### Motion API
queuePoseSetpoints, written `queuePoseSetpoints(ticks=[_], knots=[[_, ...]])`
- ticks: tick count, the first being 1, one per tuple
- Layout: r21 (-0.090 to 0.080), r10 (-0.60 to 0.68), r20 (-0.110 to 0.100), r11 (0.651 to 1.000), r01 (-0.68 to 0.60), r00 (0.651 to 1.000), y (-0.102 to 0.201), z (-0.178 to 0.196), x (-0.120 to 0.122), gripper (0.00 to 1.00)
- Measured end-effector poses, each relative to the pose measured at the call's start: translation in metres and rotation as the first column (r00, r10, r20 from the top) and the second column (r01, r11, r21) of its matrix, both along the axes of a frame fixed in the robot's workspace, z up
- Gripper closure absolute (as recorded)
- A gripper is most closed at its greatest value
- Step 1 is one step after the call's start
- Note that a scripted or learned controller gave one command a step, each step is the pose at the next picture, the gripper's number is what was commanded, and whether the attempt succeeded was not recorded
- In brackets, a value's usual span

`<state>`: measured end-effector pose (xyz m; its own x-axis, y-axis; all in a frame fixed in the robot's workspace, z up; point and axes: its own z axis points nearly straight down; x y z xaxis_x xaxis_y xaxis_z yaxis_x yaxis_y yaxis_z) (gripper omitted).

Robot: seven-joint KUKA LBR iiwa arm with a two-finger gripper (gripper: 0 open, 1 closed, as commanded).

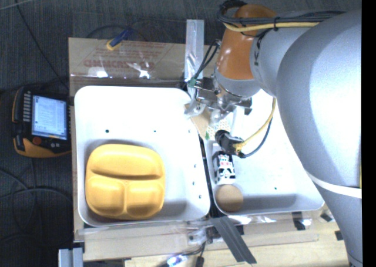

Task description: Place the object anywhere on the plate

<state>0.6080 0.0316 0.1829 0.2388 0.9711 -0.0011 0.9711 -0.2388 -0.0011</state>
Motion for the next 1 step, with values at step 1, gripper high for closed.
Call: queuePoseSetpoints(ticks=[1], knots=[[-0.001,0.0,-0.004,1.0,0.0,1.0,-0.0004,-0.002,-0.0008,0.0]])
